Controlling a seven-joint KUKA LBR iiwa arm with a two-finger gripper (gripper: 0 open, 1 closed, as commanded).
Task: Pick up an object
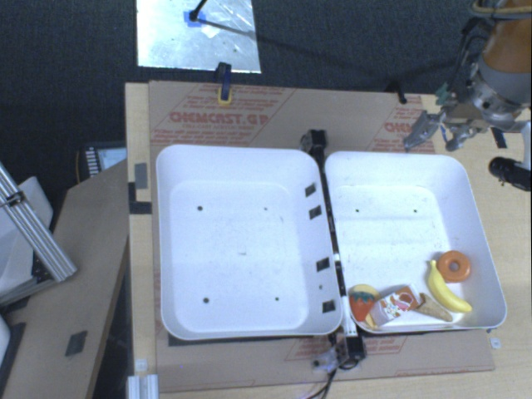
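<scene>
Our gripper (436, 130) hangs past the right bin (391, 177)'s far rim, jaws seemingly spread and bare. The banana (446, 288) lies well below them, near the front wall; we should descend straight, jaws spanning its narrow width.

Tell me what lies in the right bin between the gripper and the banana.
In the camera view, only bare white bin floor separates the gripper, poised over the bin's far rim, from the banana.
</scene>
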